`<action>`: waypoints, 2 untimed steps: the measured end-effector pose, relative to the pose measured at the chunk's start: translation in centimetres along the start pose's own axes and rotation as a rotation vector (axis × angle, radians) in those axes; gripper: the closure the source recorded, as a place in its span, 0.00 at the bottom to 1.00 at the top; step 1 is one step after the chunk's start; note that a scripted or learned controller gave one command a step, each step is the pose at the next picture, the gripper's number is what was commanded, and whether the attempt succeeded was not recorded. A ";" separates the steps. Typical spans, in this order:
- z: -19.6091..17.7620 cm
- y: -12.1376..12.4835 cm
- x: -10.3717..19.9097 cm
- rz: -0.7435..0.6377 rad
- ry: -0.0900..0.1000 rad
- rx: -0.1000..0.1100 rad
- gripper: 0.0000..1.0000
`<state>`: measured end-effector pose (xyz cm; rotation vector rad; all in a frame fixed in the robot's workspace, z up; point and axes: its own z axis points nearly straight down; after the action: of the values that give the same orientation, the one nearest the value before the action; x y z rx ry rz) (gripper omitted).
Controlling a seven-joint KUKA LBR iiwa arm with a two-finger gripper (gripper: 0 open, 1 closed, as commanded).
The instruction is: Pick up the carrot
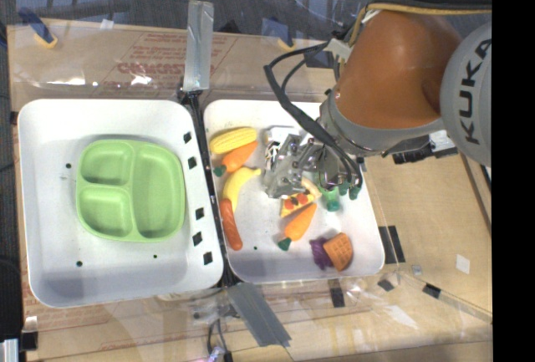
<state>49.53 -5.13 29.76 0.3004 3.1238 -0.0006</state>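
The carrot [300,221] is orange with a small green tip and lies tilted in the middle of the right bin [368,256]. My gripper [286,174], a silvery metal head under the arm's orange band, hangs low over the bin just above and left of the carrot. Its lower end is close to a small red and yellow piece [296,201] that touches the carrot's upper end. Nothing can be seen held in it.
In the right bin's left part lie a corn cob [232,138], an orange toy [239,155], a banana [238,183] and a red sausage-like piece [230,224]. A purple and orange toy [333,252] and green bits [333,202] sit nearby. The left bin [42,268] holds a green divided plate [131,189].
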 end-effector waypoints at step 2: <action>1.0 -1.1 1.5 -0.192 0.008 0.000 1.00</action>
<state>47.82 -5.90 28.78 -0.0002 3.1461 0.0004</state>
